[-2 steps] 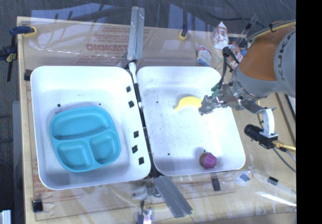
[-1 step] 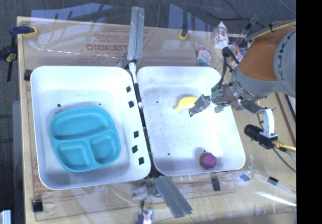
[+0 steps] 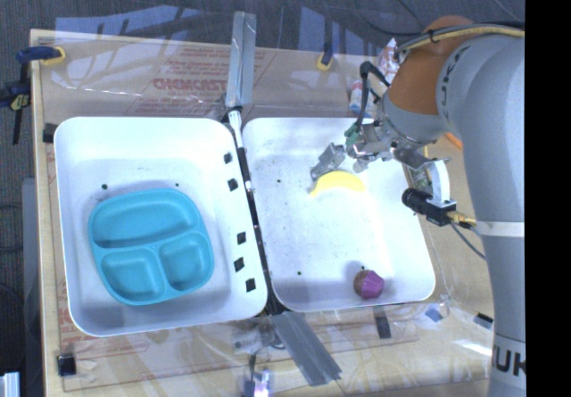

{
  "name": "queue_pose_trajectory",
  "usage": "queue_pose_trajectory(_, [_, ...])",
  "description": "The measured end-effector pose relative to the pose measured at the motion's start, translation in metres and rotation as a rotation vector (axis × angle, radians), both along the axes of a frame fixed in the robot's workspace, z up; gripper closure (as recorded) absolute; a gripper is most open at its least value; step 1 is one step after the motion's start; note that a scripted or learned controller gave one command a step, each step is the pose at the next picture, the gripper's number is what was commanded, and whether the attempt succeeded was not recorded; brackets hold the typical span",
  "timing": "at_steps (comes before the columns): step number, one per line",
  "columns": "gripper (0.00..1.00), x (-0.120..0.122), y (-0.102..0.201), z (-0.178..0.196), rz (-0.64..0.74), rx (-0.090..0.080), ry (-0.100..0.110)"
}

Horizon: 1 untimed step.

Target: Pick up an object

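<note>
A small purple object (image 3: 368, 283) is sitting nearest the camera, at about five o'clock in the right bin (image 3: 294, 293), close to the front wall and well apart from everything else. Further back, at about one o'clock in the same bin, a yellow banana-like piece (image 3: 338, 182) is lying on the floor, and the gripper (image 3: 328, 160) is hanging just beside its upper left edge, reaching in from three o'clock. Whether its fingers are spread or closed is something I cannot tell from this angle, and nothing is visibly caught between them.

The step in hand seems to be closing in on the yellow piece. To do it well, the gripper should be centring over the piece's thicker middle rather than its tapered tip, with the fingers straddling its narrow width, and it should be descending fully to the bin floor before closing, since the piece lies flat and low. A slow, straight lift would be keeping it from slipping out. In the left bin (image 3: 67, 172), a blue divided tray (image 3: 147, 245) is resting at seven o'clock.
</note>
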<state>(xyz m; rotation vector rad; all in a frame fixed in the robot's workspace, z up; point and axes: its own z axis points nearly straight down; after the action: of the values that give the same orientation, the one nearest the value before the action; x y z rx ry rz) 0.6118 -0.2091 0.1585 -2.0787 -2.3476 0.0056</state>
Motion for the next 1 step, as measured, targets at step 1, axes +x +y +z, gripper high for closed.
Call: queue_pose_trajectory(1, [0.00, -0.0753, -0.0007, 0.0436, -0.096, -0.001, 0.000])
